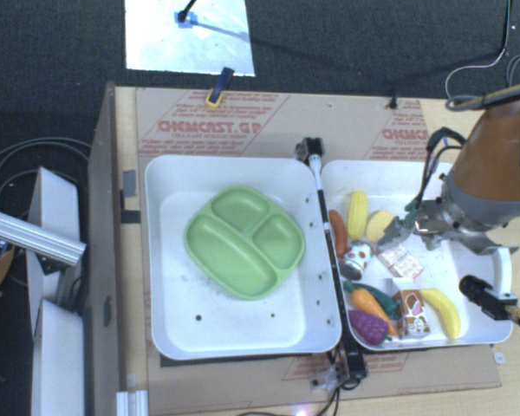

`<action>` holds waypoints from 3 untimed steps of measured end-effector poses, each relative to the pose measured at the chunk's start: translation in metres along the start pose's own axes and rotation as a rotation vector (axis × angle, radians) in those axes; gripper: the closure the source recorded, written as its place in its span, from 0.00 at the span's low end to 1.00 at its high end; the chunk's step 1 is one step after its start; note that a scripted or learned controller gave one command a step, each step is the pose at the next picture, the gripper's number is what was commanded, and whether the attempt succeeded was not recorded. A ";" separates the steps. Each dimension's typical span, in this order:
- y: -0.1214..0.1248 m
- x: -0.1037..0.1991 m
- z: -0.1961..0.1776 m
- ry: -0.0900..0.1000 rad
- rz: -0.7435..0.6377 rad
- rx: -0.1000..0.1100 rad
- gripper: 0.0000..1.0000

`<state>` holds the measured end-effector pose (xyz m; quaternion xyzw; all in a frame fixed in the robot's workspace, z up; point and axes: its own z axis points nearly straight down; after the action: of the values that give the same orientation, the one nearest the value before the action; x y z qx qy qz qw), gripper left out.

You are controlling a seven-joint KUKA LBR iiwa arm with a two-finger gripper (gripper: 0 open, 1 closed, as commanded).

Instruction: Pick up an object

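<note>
Pincer [405, 229] low in right bin [477, 341], open or shut: cannot tell. Beside it 1 packet [400, 262], 2 bananas [444, 310], 1 corn [357, 214]. Left bin [169, 319]: 1 green plate [244, 242].

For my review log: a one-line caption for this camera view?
Gripper low over toy food in the right bin; green divided plate in the left bin.

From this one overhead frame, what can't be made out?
- Gripper: finger state, too small and blurred above the small pink-and-white packet.
- Grey and orange arm: cut off by the right edge.
- Brown printed carton: label too small to read.
</note>
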<state>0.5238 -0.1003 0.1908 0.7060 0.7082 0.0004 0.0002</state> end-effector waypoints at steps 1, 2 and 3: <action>0.004 0.012 0.072 -0.002 0.002 -0.010 0.00; 0.049 0.008 0.093 0.000 0.003 0.002 0.00; 0.061 0.014 0.107 0.000 -0.002 -0.001 0.00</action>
<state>0.5846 -0.0865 0.0841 0.7055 0.7087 0.0006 0.0007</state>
